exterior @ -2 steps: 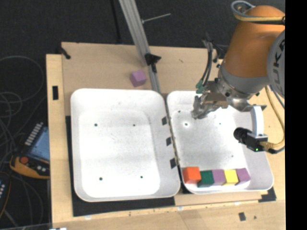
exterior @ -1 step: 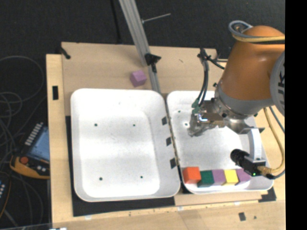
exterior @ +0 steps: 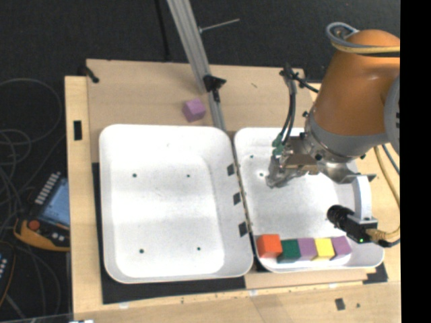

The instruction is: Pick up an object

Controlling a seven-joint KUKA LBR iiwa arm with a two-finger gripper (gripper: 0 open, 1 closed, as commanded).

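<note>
My gripper [exterior: 278, 175] hangs over the left middle of the right bin [exterior: 296, 207], its fingers pointing down above bare bin floor. Along that bin's front rim lies a row of small blocks: orange [exterior: 270, 245], green [exterior: 290, 249], light purple [exterior: 307, 248], yellow [exterior: 325, 248] and purple [exterior: 341, 245]. The gripper stands well behind the row, nearest the orange block, and touches none of them. Another purple block [exterior: 194, 110] rests on the wooden bench behind the left bin.
The left bin [exterior: 168, 200] sits beside the right one, with black clips along the shared rims. A slanted metal pole [exterior: 195, 52] rises behind the bins. Cables and a handheld pendant [exterior: 47, 214] lie on the floor at the left.
</note>
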